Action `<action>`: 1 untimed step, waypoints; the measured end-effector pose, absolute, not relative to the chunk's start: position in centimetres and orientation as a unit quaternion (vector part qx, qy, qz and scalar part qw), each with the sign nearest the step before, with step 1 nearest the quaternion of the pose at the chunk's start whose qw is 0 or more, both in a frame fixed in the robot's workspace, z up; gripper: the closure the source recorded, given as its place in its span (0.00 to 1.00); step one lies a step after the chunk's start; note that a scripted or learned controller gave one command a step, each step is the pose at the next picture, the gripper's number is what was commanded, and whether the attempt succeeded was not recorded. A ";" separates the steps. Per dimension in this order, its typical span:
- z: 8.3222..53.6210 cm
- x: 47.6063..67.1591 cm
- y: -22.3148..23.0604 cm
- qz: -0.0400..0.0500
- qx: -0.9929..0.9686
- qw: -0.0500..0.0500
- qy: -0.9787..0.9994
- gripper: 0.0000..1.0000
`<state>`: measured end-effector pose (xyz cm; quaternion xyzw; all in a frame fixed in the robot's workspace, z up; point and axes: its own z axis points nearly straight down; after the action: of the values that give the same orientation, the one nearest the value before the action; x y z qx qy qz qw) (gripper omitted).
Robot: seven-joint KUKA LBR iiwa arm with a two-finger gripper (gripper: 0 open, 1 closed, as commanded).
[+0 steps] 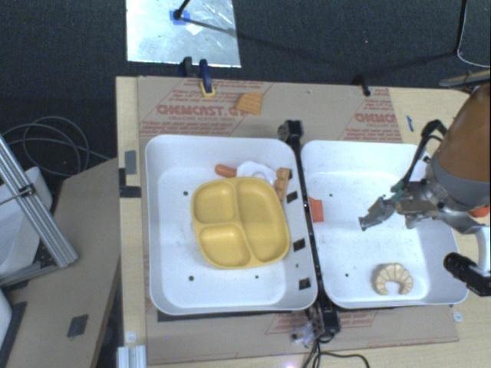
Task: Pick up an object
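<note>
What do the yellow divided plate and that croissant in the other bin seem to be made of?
The yellow divided plate looks like moulded plastic: one even colour, smooth rounded compartment walls, a soft sheen. The croissant is probably a plastic or rubber toy, judging by its pale, uniform ridged surface, though real pastry cannot be ruled out from here.

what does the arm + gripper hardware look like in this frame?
The arm enters from the right: a bulky rounded link, orange-brown on top with a grey section below. A thin dark cable loops along its left side. The gripper is dark grey metal, angular, narrowing to slim fingers. A black cylindrical part sits lower right.
</note>
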<state>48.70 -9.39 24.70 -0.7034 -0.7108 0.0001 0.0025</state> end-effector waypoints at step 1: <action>37.6 48.8 -14.9 -0.004 -0.708 -0.009 -0.706 0.00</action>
<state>48.77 -14.94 37.57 -0.7077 -0.7064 -0.0037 -0.0085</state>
